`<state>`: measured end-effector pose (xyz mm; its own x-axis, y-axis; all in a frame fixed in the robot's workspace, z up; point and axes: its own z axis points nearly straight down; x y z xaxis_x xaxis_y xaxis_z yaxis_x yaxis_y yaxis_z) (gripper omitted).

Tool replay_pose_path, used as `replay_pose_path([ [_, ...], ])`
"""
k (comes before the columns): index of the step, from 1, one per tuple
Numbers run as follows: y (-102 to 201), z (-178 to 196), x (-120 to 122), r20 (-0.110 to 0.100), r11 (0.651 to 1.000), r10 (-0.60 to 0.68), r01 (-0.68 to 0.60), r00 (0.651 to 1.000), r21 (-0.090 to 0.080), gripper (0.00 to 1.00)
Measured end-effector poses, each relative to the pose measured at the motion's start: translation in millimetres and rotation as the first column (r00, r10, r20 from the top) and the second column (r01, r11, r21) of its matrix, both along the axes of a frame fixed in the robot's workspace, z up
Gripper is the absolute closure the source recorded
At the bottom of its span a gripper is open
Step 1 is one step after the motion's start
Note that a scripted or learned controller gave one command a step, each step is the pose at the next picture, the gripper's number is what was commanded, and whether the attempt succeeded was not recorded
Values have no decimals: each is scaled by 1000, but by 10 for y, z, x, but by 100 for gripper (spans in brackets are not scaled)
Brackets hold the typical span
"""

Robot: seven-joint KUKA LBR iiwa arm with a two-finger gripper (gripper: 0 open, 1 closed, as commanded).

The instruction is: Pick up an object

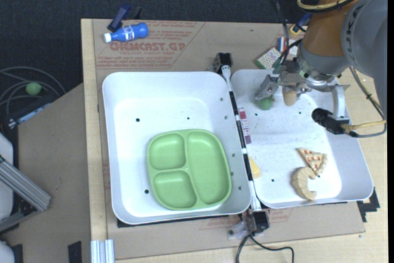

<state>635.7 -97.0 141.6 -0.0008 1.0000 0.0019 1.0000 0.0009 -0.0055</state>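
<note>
Lying in the right bin (345, 182) toward five o'clock, a waffle-patterned wedge (311, 161) touches a tan croissant-shaped piece (303, 184) just below it. At the bin's eleven o'clock corner, the claw (278, 90) hangs with fingers spread, a small green ball (265, 103) under its left finger; whether it grips anything I cannot tell. The left bin (123, 132) holds a green three-compartment plate (188, 168). A blue-and-white bottle (126, 33) lies on the tabletop (92, 132) at eleven o'clock.
</note>
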Motion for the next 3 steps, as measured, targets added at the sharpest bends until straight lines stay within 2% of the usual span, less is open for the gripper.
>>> replay_pose_path([
  [1,3,-582,300,4,1000,0,0,1000,-2,0],
  [2,6,-457,320,10,1000,1,-1,1000,-3,100],
  [3,677,447,19,9,1000,2,-2,1000,-1,100],
])
